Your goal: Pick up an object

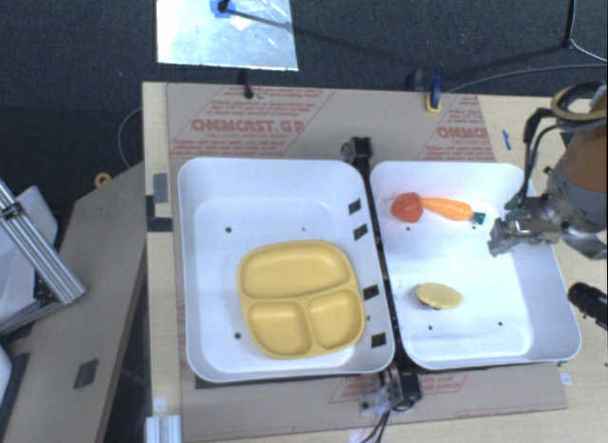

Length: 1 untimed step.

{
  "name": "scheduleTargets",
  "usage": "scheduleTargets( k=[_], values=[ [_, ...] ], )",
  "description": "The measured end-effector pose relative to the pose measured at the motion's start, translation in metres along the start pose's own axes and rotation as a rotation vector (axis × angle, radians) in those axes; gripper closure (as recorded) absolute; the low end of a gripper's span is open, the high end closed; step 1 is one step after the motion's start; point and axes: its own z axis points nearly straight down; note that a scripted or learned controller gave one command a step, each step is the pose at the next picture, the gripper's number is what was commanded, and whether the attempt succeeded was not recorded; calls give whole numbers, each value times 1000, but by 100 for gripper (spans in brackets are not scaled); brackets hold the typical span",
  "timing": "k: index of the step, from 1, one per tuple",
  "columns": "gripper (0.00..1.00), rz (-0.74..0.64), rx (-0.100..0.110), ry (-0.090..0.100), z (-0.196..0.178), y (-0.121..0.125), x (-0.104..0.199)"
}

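Gripper (pixel 502 239) seemingly empty, above right bin (pixel 546 337)

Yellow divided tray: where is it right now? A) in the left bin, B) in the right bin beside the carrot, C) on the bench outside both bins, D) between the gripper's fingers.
A: the yellow divided tray lies flat on the floor of the left bin, while the carrot lies in the right bin.

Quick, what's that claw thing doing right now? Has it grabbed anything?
Gripper: over the right bin's right side, apart from the carrot; open or closed cannot be told.
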Motion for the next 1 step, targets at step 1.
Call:
scheduleTargets(
  k=[1],
  values=[
    [100,0,3,1,-25,1,0]
  ],
)
